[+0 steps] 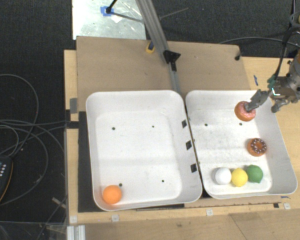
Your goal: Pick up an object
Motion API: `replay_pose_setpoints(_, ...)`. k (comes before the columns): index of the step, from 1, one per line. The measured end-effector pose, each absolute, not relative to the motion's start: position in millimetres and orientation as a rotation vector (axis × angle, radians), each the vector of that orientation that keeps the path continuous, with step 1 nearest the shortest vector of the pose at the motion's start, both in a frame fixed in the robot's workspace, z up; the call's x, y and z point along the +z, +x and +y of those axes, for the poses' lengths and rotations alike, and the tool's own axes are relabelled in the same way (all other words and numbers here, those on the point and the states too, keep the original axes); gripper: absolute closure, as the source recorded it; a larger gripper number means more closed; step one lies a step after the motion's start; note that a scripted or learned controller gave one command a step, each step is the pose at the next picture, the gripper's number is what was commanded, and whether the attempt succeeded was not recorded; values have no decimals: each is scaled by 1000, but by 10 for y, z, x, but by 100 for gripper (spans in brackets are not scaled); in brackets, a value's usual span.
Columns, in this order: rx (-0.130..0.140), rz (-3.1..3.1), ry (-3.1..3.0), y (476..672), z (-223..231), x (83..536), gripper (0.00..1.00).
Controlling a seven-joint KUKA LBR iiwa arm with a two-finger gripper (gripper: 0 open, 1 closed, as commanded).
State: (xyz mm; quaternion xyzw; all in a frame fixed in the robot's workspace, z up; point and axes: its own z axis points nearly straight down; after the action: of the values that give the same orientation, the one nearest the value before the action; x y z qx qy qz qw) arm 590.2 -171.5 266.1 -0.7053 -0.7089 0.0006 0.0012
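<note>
Leftmost, an orange ball (112,194) sits in the left bin's (135,100) near corner. Across the divide, the right bin (210,100) holds a white ball (222,176), yellow ball (239,177), green ball (254,174), a brown donut (257,147) — and a pink donut (245,112) at its far edge. The gripper (265,100) reaches down to that donut; whether the jaws are spread or closed, I cannot tell. A good grasp probably needs them centred across it before lifting.

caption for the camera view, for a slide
Gripper reaches the pink donut in the right bin.
</note>
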Motion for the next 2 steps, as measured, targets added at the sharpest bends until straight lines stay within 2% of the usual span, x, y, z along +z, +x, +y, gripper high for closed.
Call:
replay_pose_setpoints(1, -1, -2229, -2215, 5909, -1714, 2683, 0)
replay_pose_setpoints(2, 3, -2222, -2217, 5990, -1751, 2111, 0)
